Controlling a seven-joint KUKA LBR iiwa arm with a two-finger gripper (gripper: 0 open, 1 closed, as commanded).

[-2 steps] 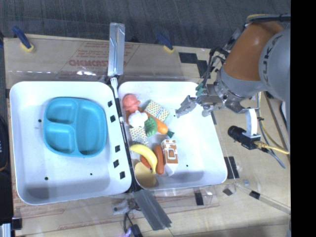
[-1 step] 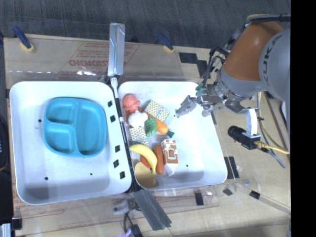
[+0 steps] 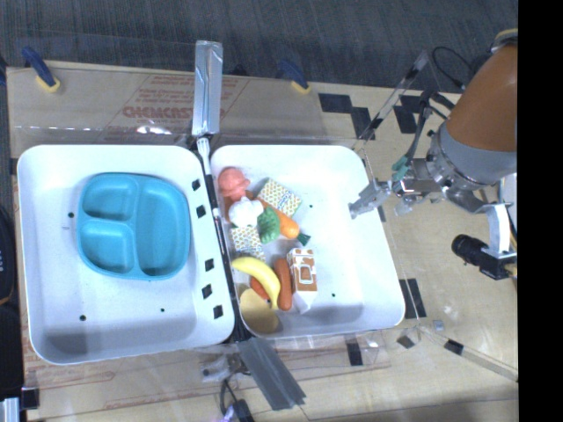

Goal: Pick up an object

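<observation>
My gripper (image 3: pixel 362 204) hangs over the right rim of the right bin (image 3: pixel 352 271), apart from the objects. These toy foods lie clustered along that bin's left side. A pink piece (image 3: pixel 232 181) and a white piece (image 3: pixel 245 210) sit at the top, beside a checkered packet (image 3: pixel 281 197). Below them lies an orange carrot with a green top (image 3: pixel 273 224). Further down are a yellow banana (image 3: pixel 256 272), a red-orange sausage (image 3: pixel 283 283), a small white and orange carton (image 3: pixel 303 269) and a tan bowl (image 3: pixel 258 314).
The left bin (image 3: pixel 44 288) holds a blue divided plate (image 3: pixel 135 222). A metal bar (image 3: pixel 207 86) stands upright at the back between the two bins. The right half of the right bin's floor is bare white.
</observation>
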